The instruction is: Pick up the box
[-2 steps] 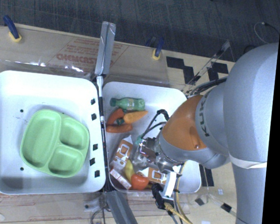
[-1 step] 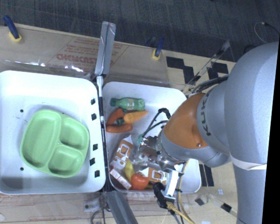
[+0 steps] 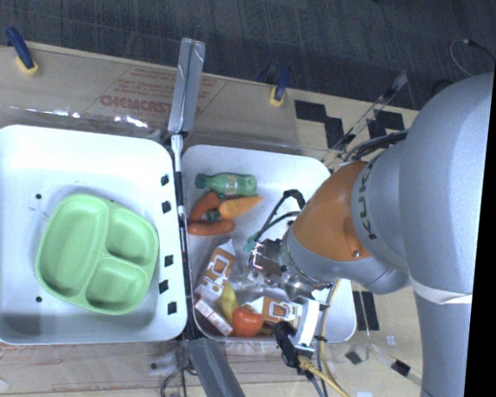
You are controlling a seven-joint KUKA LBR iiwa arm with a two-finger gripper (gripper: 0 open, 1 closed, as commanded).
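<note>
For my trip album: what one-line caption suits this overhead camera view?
Robot arm reaching into the right bin of toy food and boxes, beside a green divided plate in the left bin.

This looks like a robotics lab or test cell, not a home. A large grey industrial arm (image 3: 430,211) with an orange band reaches over a bench (image 3: 84,90) covered in taped-down cardboard and held by blue clamps (image 3: 21,49). Two shallow white bins (image 3: 2,213) sit side by side, black-and-white marker patterns (image 3: 325,118) lie on the bench, and loose cables (image 3: 326,388) trail near dark carpet (image 3: 249,10).
</note>
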